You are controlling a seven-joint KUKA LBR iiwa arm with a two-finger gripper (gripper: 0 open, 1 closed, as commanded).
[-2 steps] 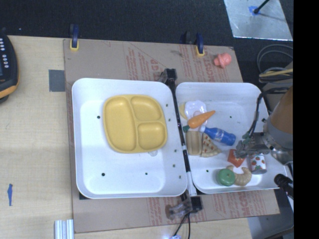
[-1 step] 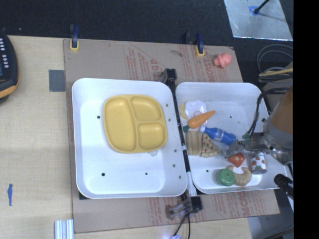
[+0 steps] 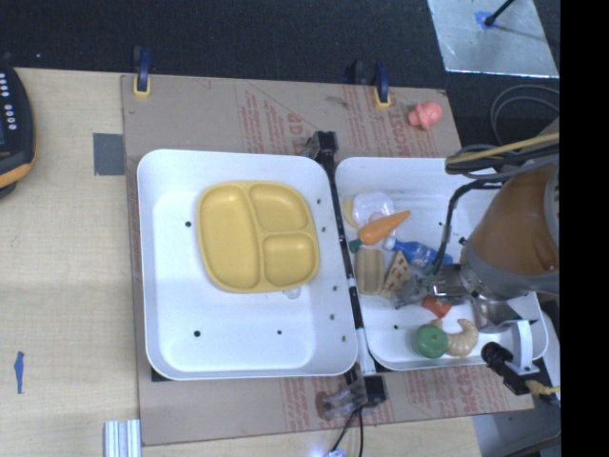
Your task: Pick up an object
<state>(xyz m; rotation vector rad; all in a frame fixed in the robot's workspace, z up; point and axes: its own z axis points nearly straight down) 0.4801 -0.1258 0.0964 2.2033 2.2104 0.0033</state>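
Note:
The right bin (image 3: 400, 355) holds a cluster of small objects. An orange carrot (image 3: 385, 226) lies near its top left beside a clear white piece (image 3: 369, 205). Below them are a blue item (image 3: 416, 251) and a tan block (image 3: 369, 272). A green ball (image 3: 430, 341) and a beige curved piece (image 3: 463, 337) sit near the front. My gripper (image 3: 423, 291) reaches in from the right and hangs low over the middle of this bin, just above a small red object (image 3: 437, 306). The arm hides the bin's right part.
The left bin (image 3: 171, 341) carries a yellow divided plate (image 3: 257, 235). A pink toy (image 3: 425, 114) lies on the cardboard behind the right bin. Clamps hold the cardboard at the back edge. A black and orange device (image 3: 13, 122) sits at far left.

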